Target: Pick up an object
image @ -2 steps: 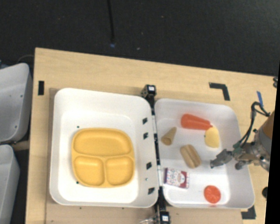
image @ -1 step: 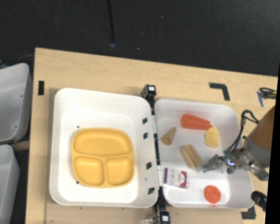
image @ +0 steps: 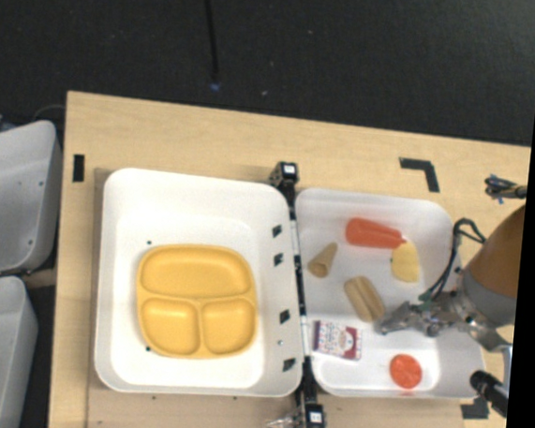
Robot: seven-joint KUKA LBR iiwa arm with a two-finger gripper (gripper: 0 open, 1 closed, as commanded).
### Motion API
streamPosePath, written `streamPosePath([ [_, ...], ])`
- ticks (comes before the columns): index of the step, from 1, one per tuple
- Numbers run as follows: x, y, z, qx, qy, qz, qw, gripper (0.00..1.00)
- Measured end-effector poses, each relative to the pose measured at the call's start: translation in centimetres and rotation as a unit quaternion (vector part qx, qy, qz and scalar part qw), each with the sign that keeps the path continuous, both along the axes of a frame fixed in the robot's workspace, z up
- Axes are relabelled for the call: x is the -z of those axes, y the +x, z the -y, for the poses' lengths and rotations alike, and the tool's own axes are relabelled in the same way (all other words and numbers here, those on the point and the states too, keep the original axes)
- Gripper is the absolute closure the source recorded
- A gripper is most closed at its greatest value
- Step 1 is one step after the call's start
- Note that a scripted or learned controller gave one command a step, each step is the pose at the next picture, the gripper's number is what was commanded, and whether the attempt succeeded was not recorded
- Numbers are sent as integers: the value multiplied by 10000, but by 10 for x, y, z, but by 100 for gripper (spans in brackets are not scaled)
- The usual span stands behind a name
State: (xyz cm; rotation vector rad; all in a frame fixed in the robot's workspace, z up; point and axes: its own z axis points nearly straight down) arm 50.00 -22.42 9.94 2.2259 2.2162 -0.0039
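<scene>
Over the right bin (image: 381, 206) I hover the gripper (image: 398, 320), jaw state indeterminate, beside the tan roll (image: 364, 298); judged light and rigid, grasp across its midsection

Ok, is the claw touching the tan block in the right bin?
Apart. The camera view shows white bin floor between the claw and the tan block.

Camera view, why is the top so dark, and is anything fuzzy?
In the camera view, the floor beyond the bench is unlit and black, while the white bins are bright and nearly washed out; the pincer looks soft and smeary, and the small carton's print is too blurred to read.
</scene>
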Motion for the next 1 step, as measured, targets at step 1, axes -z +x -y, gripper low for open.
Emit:
streamPosePath([
  [1, -12, 1, 0, 21, -3, 29, 10000, 100],
])
